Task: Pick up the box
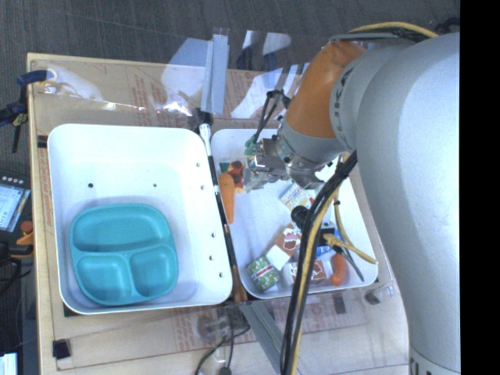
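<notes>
- The arm (367, 92), grey with an orange band, is reaching in from the right and looming over the right bin (242, 287).
- The left bin (125, 155) is holding a teal tray (123, 252) with three compartments, well apart from the work.
- The gripper (262, 170) is hanging low over the far end of the right bin, just beside a carrot (226, 194); whether it is spread or closed cannot be told from this angle.
- The box (279, 258), small and white, is lying in the near half of the right bin, crowded among packets and a green can (263, 274), partly behind the arm's cables.
- It is looking light and stiff, likely smooth card, so gripping across its two flat sides seems the safest hold; neighbours are leaving little room for fingers.
</notes>
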Controlling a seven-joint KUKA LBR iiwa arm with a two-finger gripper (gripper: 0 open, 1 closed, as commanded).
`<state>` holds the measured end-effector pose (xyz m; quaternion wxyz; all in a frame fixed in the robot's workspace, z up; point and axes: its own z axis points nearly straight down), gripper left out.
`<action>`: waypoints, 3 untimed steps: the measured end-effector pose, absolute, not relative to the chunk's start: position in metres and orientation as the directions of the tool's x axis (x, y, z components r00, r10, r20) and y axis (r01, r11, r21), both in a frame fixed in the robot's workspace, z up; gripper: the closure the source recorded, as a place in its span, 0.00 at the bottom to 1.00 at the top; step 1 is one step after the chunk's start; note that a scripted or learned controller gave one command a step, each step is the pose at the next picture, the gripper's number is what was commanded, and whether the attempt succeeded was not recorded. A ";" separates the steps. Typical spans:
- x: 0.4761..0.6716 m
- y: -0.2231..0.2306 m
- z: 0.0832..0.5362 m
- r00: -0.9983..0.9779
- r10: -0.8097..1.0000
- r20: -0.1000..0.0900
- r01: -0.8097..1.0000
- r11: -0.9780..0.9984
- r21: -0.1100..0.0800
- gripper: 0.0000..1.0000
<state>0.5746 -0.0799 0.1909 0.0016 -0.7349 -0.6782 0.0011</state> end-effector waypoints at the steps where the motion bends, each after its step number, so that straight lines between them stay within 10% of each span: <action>1: 0.574 -0.080 0.191 0.081 0.997 0.001 0.997 -0.081 -0.005 0.00; 2: 0.592 -0.149 0.089 0.155 0.988 0.001 0.988 -0.155 -0.006 0.00; 3: 0.477 -0.112 0.092 0.310 0.951 0.002 0.951 -0.310 -0.001 0.00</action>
